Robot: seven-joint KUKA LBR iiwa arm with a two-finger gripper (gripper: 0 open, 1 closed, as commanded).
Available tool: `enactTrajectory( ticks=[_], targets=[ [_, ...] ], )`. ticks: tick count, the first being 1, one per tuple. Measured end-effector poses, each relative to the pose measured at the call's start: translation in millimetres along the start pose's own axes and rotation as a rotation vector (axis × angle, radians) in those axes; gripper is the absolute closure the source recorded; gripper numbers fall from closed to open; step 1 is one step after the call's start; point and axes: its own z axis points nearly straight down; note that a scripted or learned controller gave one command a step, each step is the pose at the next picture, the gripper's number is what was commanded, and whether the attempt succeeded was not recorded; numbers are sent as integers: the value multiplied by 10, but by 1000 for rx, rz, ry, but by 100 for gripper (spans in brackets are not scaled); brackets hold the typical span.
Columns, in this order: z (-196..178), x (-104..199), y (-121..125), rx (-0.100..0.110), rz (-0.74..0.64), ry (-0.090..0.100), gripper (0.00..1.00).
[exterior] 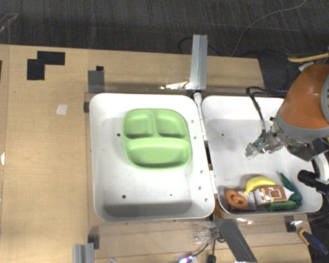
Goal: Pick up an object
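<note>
Bench: light wooden top with black patches of tape or cut-outs at its far left; dark ribbed flooring lies beyond its far edge.
Metal post: an upright grey profile rises at the far side, at the seam between the two bins.
Left bin: shallow white tray holding a green divided plate, three compartments, lying flat toward the far half of the bin.
Right bin: shallow white tray, its floor mostly bare; all loose items sit bunched along the near wall.
Arm: grey body with orange band, entering from the right over the right bin's right side.
Gripper: low over the middle of the right bin, pointing left; nothing is seen between its tips; whether they are apart or together cannot be told at this size.
Task objects: a heap along the right bin's near edge, comprising a yellow banana, an orange ring-shaped item, a small printed box and a green piece.
Relation to gripper: the heap lies nearer the camera than the gripper, well apart from it; no contact.
Hard to make out: the items overlap, so their outlines blur together; the arm's upper part is cut off at the right.
</note>
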Motion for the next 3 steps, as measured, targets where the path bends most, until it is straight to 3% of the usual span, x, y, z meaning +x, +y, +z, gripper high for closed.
enactTrajectory(
  ticks=[1, 2, 3],
  targets=[
    [480, -150, -354, -11, 154, -3, 100],
    [364, -153, -331, -17, 151, -5, 100],
    [473, 11, -480, -19, 136, -14, 100]
  ],
)
